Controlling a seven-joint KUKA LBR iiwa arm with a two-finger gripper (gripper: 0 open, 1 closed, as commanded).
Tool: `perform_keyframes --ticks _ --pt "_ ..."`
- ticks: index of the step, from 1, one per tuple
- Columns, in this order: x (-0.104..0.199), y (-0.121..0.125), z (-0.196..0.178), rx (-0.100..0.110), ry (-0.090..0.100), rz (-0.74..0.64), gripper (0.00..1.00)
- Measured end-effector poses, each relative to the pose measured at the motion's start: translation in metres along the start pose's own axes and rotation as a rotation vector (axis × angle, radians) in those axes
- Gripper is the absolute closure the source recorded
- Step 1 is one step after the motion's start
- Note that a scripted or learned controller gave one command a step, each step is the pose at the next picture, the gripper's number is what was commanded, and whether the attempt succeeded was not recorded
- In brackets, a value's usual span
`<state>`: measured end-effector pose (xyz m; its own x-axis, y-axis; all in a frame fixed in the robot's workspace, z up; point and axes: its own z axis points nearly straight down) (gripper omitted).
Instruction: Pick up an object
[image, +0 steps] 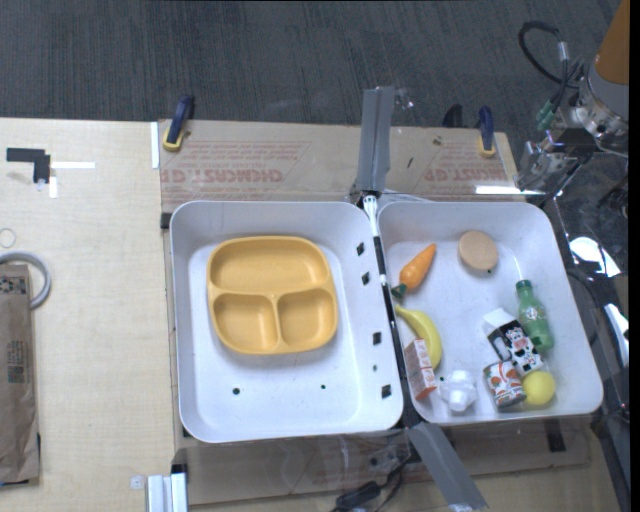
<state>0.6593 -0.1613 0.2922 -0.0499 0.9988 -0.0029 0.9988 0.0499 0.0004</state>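
Observation:
The right bin (560, 250) holds several small items: an orange carrot (418, 265), a tan round bun (479, 252), a green bottle (533, 315), a banana (420, 325), a small carton (510, 341), a can (505, 385), a lemon (539, 388), a white cup-like piece (458, 392) and a red snack box (422, 367). My gripper (545, 165) hangs high at the top right, above the bin's far right corner and well away from every item. Nothing shows in its grasp.
A yellow divided plate (271, 294) lies in the left bin (190, 330). Cardboard (260, 165) clamped with blue clips sits behind the bins. A grey post (375, 140) rises between them at the back. A brown bag (15, 360) lies at far left.

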Motion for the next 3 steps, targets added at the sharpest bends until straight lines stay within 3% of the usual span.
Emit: perform_keyframes --ticks 2,3 --pt "-0.026 -0.001 -0.045 -0.001 0.0 -0.288 1.0" --pt "0.025 -0.041 -0.024 0.002 0.002 -0.113 1.0"
